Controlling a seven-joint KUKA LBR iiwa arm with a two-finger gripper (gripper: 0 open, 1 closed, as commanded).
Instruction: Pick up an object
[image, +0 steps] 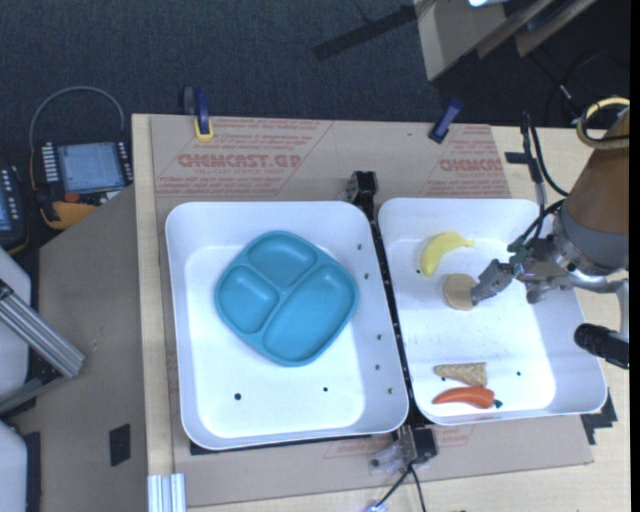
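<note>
Gripper spread, low over right bin, just beside tan disc. Banana near far edge. Carrot at near edge.

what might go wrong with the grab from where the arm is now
1. The gripper sits at the edge of the round tan disc, not over its middle, so the jaws may only nudge it aside.
2. The yellow banana-shaped toy lies just beyond the disc; a push could knock into it.
3. The disc looks flat and low against the right white bin, so a grip may slip off.
</note>
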